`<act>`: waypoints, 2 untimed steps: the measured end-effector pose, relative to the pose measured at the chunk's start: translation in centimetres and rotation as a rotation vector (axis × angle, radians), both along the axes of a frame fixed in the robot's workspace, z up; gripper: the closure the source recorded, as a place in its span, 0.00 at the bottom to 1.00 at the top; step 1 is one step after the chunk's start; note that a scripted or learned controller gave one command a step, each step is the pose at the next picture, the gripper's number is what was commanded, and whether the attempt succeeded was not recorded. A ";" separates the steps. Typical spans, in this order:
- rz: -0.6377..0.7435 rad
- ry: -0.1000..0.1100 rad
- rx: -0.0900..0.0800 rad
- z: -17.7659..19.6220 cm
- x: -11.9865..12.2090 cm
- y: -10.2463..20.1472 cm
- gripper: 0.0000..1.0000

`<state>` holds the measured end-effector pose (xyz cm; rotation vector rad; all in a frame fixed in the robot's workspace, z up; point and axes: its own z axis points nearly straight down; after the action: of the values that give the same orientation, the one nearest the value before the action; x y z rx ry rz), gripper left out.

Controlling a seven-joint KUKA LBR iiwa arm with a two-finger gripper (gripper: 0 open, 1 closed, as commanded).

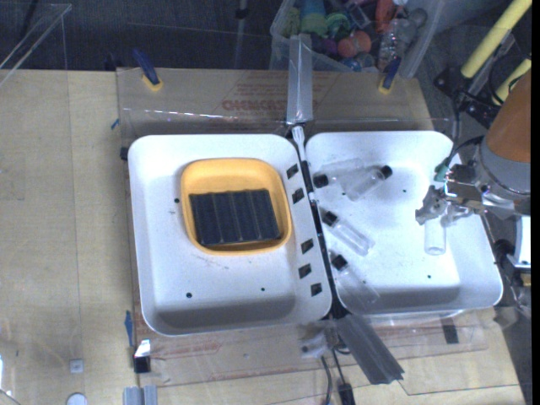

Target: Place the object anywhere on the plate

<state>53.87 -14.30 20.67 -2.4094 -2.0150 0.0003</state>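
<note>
A yellow square plate [192, 180] lies in the left bin [152, 251], with a dark ridged slab [234, 216] resting on it. My gripper [439, 212] is over the right part of the right bin [472, 285], far from the plate. It is shut on the top of a clear vial [434, 239], which hangs upright below the fingers. Three more clear vials with black caps lie in the right bin: one [361, 180] near the back, one [346, 233] in the middle, and one [354, 278] towards the front left.
A raised divider with black clips [305, 226] separates the two bins. A clear tub of coloured toys [354, 11] stands behind the bins. A metal bar [297, 83] runs back from the divider.
</note>
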 end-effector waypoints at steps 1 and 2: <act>0.000 0.000 0.000 0.0 0.0 0.0 0.00; 0.089 -0.002 -0.003 1.0 0.6 -6.8 0.00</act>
<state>54.43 -21.06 21.64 -2.3201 -2.1223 0.0003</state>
